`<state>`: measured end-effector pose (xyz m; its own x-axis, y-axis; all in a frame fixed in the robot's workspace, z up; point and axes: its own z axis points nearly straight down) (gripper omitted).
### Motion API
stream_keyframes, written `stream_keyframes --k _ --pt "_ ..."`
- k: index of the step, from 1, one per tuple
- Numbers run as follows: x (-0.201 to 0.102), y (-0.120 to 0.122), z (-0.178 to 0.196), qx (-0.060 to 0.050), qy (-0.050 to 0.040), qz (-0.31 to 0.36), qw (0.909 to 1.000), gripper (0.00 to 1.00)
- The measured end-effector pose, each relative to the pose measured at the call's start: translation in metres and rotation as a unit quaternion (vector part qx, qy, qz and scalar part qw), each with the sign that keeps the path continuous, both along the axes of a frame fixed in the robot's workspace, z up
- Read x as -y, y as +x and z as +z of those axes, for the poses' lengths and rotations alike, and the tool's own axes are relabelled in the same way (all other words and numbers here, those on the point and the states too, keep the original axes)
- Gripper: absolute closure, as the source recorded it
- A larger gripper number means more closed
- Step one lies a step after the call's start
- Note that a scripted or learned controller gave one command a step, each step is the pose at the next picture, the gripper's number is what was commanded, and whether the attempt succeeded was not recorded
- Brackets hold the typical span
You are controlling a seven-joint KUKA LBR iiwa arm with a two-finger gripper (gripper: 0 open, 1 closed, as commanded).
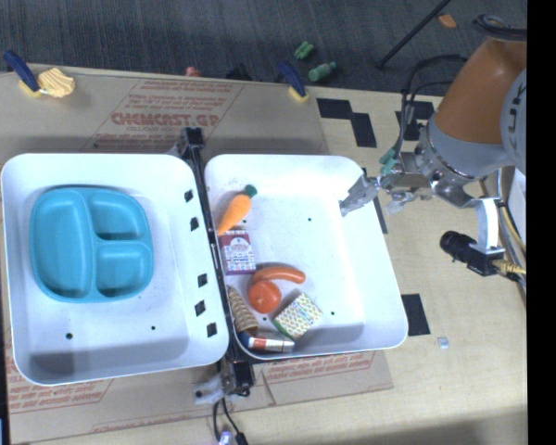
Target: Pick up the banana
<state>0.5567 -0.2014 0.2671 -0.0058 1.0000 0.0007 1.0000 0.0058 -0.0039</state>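
We see the grey two-finger gripper (pixel 358 196) at the end of the grey arm with its orange band (pixel 477 91). It hangs over the far right rim of the right-hand shallow white bin (pixel 375 290). Nothing shows in its grasp and it touches none of the toys. We cannot tell whether it is released or clenched.

We cannot pick out the banana with any certainty. The toys lie along the left side of the right bin:
- an orange plastic carrot with a green top (pixel 236 209)
- a small dark red carton with a white label too small to read (pixel 237 252)
- a curved orange-red piece (pixel 279 274)
- a round red-orange ball (pixel 265 296)
- a brown waffle cone (pixel 244 313)
- a yellow-green chequered block (pixel 299 315)
- a dark red tube (pixel 269 344)

A small yellow lump (pixel 57 83) sits on the far left corner of the brown cardboard sheet (pixel 250 109), beside a blue clamp (pixel 20 68), well apart from the gripper.

Red print on the cardboard seems to read "CHEMCAST GP". The left-hand white bin (pixel 23 341) holds a light blue divided plastic tray (pixel 91 244).
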Motion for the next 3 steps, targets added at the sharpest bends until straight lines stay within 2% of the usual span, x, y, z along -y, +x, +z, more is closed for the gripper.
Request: stream_keyframes --k 1,2,3 --pt "-0.038 -0.014 -0.149 -0.002 0.0005 -0.092 0.9957 0.00" --pt "-0.091 -0.008 -0.167 -0.002 0.0003 -0.247 0.9691 0.00" --pt "-0.169 -0.019 -0.075 0.000 0.0002 -0.176 0.9845 0.00"
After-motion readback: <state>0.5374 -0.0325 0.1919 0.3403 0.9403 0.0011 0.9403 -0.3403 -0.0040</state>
